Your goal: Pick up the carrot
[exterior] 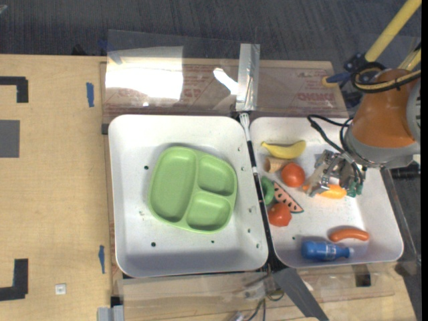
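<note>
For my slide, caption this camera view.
Claw poised at the carrot in the right bin, among toy foods.

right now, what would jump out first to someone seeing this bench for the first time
The green divided plate lies alone in the left bin. In the right bin toy foods crowd together: a banana, a tomato, a watermelon slice, a sausage and a blue bottle. The pincer is down right at the orange carrot.

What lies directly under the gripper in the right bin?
An orange carrot lies under the gripper on the right bin floor. The gripper covers part of the carrot, so contact cannot be judged.
</note>
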`<control>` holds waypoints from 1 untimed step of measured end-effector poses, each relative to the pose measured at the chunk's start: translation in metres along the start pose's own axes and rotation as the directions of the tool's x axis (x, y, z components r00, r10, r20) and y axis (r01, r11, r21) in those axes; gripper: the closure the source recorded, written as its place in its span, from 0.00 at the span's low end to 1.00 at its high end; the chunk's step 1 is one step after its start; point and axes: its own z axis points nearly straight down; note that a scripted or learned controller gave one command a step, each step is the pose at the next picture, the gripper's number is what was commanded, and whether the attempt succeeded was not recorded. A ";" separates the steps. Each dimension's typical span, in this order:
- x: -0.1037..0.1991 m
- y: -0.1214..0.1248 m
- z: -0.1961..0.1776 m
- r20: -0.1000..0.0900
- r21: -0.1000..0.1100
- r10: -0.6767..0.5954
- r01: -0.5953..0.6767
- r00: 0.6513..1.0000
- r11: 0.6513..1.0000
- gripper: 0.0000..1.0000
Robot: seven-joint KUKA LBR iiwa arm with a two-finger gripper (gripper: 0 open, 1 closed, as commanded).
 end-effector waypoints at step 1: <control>0.004 0.015 -0.061 -0.011 0.001 -0.035 0.035 0.999 0.999 1.00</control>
